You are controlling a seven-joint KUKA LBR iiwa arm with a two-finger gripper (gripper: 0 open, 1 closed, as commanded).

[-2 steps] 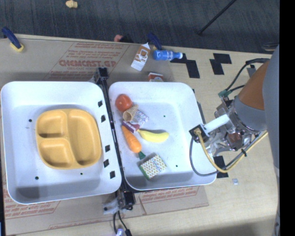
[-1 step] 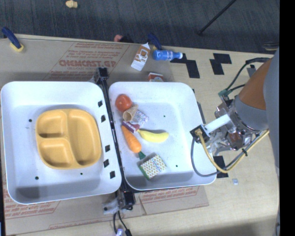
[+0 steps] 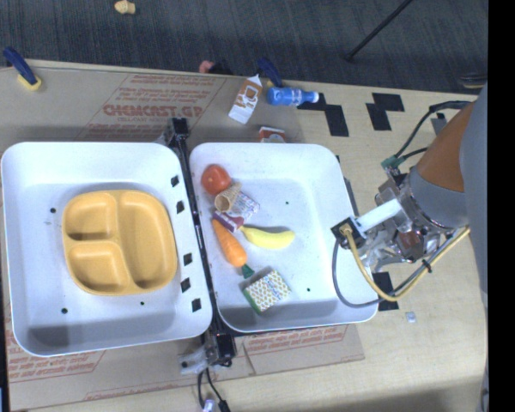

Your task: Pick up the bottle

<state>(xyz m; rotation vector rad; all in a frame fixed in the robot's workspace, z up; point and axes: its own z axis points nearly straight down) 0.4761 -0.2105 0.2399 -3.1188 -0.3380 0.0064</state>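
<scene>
Bottle (image 3: 285,97) lies on the bench beyond the right bin's (image 3: 322,166) far edge.
Near it we see a carton (image 3: 245,99); the gripper (image 3: 393,245) hangs outside the bin's right edge, can't tell if open.

- A pale wooden bench (image 3: 429,350) carries flattened brown cardboard (image 3: 146,106) with red print.
- Black tape marks (image 3: 386,110) lie on its far right part.
- Dark grey carpeted floor (image 3: 240,15) lies beyond.
</scene>
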